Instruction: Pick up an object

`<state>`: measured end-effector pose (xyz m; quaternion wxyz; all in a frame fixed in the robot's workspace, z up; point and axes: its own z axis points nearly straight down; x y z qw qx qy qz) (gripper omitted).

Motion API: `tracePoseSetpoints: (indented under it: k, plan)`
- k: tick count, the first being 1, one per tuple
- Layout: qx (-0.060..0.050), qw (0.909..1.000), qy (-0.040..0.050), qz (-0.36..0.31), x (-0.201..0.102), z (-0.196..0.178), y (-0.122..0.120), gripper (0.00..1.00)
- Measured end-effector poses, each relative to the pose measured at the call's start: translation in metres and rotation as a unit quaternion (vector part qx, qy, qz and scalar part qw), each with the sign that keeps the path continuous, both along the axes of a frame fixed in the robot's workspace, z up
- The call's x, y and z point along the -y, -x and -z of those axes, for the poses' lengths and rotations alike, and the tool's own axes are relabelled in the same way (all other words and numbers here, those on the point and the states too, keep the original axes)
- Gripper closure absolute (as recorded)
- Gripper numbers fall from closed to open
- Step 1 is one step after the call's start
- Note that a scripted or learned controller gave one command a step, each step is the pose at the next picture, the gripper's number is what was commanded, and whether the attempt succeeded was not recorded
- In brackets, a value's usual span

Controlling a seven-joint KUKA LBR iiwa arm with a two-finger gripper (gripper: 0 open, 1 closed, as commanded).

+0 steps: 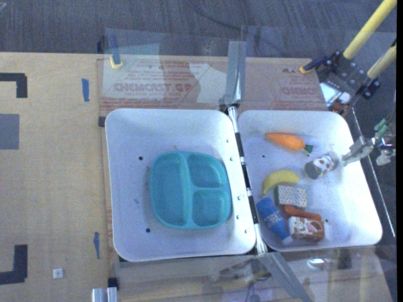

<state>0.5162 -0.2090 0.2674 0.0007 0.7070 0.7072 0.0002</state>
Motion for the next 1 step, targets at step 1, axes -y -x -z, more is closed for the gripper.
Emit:
tracePoseSetpoints:
  k: [1]
  plan:
    - [0.000,1.0000,-0.0002,-0.009,-0.0525,0.1011,-0.0688,0.00]
